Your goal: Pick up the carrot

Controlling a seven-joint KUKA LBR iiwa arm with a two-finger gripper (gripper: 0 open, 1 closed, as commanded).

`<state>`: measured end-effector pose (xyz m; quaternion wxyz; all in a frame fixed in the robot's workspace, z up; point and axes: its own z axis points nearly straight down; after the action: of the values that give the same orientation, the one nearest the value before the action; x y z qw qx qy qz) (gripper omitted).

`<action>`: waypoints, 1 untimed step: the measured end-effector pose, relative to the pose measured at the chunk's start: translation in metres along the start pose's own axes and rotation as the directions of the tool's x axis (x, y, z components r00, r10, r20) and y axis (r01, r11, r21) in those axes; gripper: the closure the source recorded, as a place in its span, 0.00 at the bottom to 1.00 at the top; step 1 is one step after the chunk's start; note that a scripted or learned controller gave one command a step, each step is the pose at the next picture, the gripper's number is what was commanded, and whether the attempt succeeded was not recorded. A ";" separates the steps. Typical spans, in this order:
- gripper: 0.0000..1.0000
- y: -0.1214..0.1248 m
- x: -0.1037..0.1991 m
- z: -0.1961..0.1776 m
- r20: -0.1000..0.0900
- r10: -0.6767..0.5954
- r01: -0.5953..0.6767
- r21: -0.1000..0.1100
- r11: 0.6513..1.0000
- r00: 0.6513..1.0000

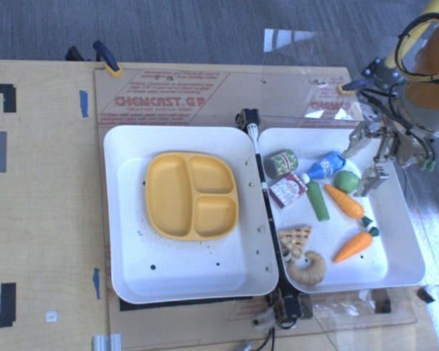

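Observation:
Two orange carrots lie in the right bin. The upper carrot lies slantwise just below a green lime. The lower carrot points down-left, and its green top meets the other carrot's leafy end. My gripper hangs over the bin's upper right, above the lime and the upper carrot's tip. It is open, with one finger near the blue bottle and the other beside the lime. Nothing sits between the fingers.
The right bin also holds a green can, a red packet, a green cucumber, a waffle piece and a pretzel. A yellow divided plate sits in the left bin.

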<state>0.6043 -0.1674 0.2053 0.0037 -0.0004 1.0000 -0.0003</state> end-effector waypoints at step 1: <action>0.00 -0.007 0.007 0.105 0.007 -0.200 0.200 0.002 0.980 0.980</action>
<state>0.5977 -0.1745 0.1001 0.0071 -0.1008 0.9949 -0.0014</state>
